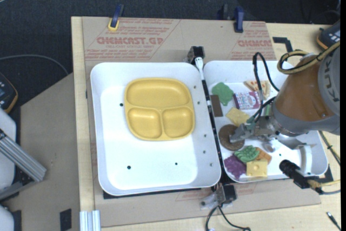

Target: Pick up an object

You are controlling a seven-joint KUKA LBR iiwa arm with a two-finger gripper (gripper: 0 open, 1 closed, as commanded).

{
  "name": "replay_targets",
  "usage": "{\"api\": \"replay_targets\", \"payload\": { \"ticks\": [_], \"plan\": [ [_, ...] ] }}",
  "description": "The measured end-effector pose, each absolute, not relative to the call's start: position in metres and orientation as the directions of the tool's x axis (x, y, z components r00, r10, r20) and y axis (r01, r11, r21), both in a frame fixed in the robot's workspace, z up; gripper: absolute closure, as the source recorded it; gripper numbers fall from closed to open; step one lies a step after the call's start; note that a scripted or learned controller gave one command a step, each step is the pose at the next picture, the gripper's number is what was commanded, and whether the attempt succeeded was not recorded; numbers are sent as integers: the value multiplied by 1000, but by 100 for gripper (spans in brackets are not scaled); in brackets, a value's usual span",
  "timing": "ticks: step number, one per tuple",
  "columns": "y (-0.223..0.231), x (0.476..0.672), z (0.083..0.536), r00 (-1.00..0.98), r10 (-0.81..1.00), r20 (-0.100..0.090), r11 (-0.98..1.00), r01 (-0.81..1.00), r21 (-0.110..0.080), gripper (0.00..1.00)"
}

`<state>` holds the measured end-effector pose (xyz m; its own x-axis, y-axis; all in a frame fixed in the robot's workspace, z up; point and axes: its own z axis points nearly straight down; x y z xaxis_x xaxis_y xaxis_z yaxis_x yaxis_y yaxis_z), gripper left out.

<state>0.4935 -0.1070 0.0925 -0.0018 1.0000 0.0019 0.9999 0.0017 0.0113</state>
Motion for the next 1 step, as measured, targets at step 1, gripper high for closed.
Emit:
{"api": "replay_targets", "payload": {
  "ticks": [1],
  "plan": [
    [-108, 496, 103, -1, 1000, -3, 1, 1000, 22, 100]
  ]
}}
